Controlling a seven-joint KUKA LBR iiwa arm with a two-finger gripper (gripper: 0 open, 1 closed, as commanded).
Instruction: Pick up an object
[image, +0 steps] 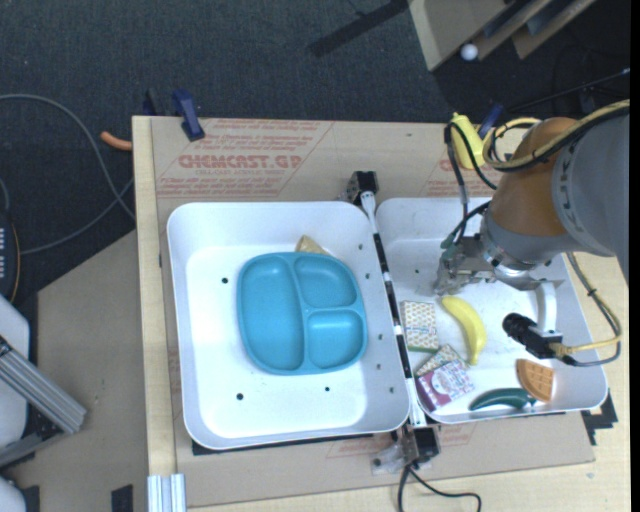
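bench (300, 150): pale board with red print, carrying two white bins side by side
left bin (195, 300): the larger-looking one, on the left of the view, with one big item and a scrap behind it
right bin (415, 222): touches the left bin along a shared edge; its small items crowd the near half
arm (575, 185): grey, with an orange band, reaching in from the right and bent down over the far half of the right bin
plate (300, 310): blue, split into three sections, flat in the middle of the left bin
gripper (460, 268): low over the right bin floor, just beyond the far tip of the banana; open or shut cannot be told from here, and nothing shows in its grasp
banana (467, 325): yellow, lying on the right bin floor near the middle, curving from the gripper toward the near edge
pink packet (447, 383): flat in the near left corner of the right bin, just beside the banana's near tip
checked packet (421, 325): flat against the left wall of the right bin, left of the banana
teal tool (503, 401): lies along the near rim of the right bin
wedge (536, 378): orange-brown, near right corner of the right bin, just beside the teal tool
tan scrap (310, 244): a corner peeking out from behind the plate's far edge
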